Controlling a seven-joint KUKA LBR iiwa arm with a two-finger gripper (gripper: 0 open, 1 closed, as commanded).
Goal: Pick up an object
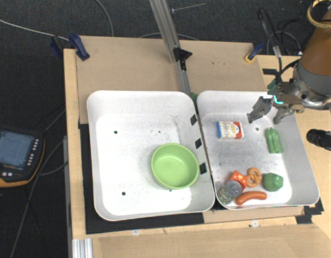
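Closest to the camera, in the front corner of the right bin point(302, 160), there is a small pile of toy food: a red sausage point(251, 198), a round grey tin point(233, 188), an orange piece point(238, 177), a small pretzel point(254, 176) and a green pepper point(272, 182). They lie very near each other, and some of them are touching. Further back in this bin, a green cucumber-like object point(273, 141) lies alone near the right wall. A small white box with a red and blue label point(230, 130) lies flat near the middle of the bin floor.

The left bin point(100, 144) holds one light green bowl point(174, 166), upright, near the wall that separates the two bins.

The gripper point(269, 110) is above the back part of the right bin, and its fingers point(258, 112) are spread apart with nothing between them. It is behind the white box and the green object, not touching either one.

I judge that the arm is in the approach step, and no object is picked yet. The white box and the green object are the nearest targets, and both are free from neighbours. The next move needs the fingers to come directly over one of them, go down with one finger on each side, and then close. The pile in the front corner looks harder, because the fingers could push the neighbours.
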